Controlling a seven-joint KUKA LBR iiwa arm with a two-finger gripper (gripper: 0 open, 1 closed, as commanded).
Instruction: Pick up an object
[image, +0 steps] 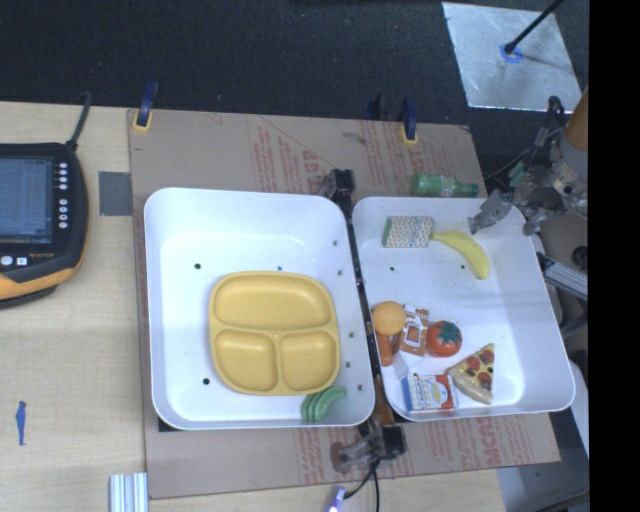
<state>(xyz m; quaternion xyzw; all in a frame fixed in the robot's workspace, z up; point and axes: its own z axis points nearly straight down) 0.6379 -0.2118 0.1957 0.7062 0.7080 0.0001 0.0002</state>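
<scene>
Above right bin's (545, 300) rim, tool (508, 213)

In the right bin (545, 310), a banana (466, 250) lies slanted near the far edge, just beside a speckled sponge (407, 231). Nearer the front sit an orange (388, 318), a red-and-white packet (411, 332) and a tomato (444, 339) in a touching cluster, then a small carton (429, 392) beside a pizza slice (476, 373).
</scene>
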